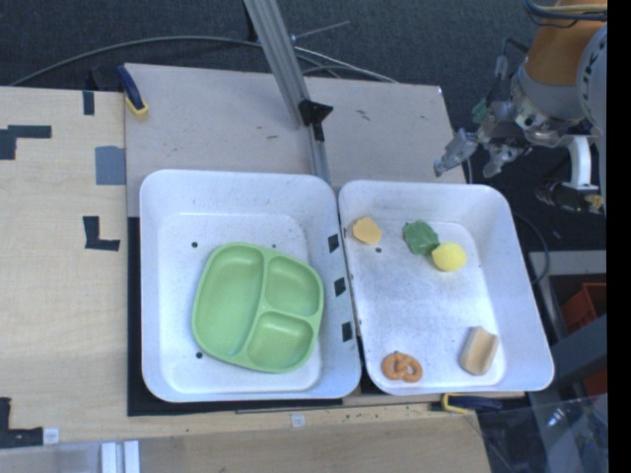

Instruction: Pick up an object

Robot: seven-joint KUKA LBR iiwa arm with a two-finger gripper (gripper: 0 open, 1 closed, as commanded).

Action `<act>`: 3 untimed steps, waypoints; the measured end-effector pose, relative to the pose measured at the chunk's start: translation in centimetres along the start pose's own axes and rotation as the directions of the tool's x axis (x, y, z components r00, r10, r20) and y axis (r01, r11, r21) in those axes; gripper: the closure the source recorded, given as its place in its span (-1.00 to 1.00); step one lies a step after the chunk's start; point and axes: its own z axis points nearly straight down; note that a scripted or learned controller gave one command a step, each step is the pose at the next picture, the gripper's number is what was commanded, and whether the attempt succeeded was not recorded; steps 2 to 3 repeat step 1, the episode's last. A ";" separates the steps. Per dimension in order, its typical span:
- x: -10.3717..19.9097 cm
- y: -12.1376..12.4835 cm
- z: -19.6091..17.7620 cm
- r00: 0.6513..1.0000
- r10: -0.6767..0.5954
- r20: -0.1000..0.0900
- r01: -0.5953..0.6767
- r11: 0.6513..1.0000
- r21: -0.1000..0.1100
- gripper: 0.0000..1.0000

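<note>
A pale wood bench (59,294) carries two shallow white bins touching side by side. The left bin (158,264) holds a green divided plate (258,306), with bare floor around it. The right bin (513,264) holds a yellow piece (367,231), a green object (420,236) touching a yellow ball (450,257), a pretzel (401,367) and a tan block (478,350); its middle lies open. The end effector (463,156) hangs beyond that bin's far right corner, above no object; whether it is apart or together I cannot tell.
</note>
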 end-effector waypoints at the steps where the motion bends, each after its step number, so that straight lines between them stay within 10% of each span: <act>1: 0.0 0.0 0.0 1.000 0.000 0.000 0.000 1.000 0.001 -1.00; 3: 0.0 0.0 0.0 1.000 0.000 0.000 0.000 1.000 0.001 -1.00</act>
